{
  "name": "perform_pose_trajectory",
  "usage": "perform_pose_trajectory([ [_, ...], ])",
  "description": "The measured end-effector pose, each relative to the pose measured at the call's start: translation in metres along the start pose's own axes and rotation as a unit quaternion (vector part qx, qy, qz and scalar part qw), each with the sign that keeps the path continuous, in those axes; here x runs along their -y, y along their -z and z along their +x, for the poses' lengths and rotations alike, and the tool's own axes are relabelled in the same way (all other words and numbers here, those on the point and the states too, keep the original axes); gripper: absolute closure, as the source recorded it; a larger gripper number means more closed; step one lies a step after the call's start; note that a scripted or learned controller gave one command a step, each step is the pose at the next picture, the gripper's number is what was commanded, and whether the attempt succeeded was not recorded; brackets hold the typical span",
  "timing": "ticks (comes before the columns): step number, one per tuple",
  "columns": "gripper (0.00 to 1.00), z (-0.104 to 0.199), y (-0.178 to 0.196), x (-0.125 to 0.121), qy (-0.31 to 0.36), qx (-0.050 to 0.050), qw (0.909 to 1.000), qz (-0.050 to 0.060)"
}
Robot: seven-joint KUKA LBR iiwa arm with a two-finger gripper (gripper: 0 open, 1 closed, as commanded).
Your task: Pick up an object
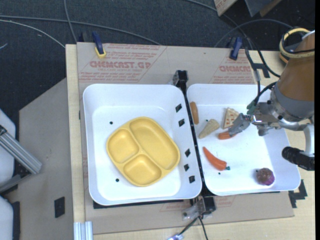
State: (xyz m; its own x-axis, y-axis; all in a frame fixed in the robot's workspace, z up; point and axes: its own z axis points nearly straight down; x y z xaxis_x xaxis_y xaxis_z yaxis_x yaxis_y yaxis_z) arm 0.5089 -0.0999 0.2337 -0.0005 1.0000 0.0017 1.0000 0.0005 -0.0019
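The pincer (238, 126) hangs low in the right bin (285, 176), fingers clenched on a small orange-red piece (225, 135) beside the cracker (230, 117).

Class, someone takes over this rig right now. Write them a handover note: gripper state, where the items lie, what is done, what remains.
Gripper: low in the right bin, at a small orange piece; grasp unclear.
Right bin also holds: cracker, beige wedge, sausage, carrot, purple ball.
Left bin: yellow tray.
Done: nothing visibly lifted.
Left: secure one item and raise it.
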Motion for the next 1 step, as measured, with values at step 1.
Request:
perform_pose_trajectory([
  [1, 0.00, -0.0099, -0.0543, 0.0029, -0.001, 0.000, 1.0000, 0.003],
])
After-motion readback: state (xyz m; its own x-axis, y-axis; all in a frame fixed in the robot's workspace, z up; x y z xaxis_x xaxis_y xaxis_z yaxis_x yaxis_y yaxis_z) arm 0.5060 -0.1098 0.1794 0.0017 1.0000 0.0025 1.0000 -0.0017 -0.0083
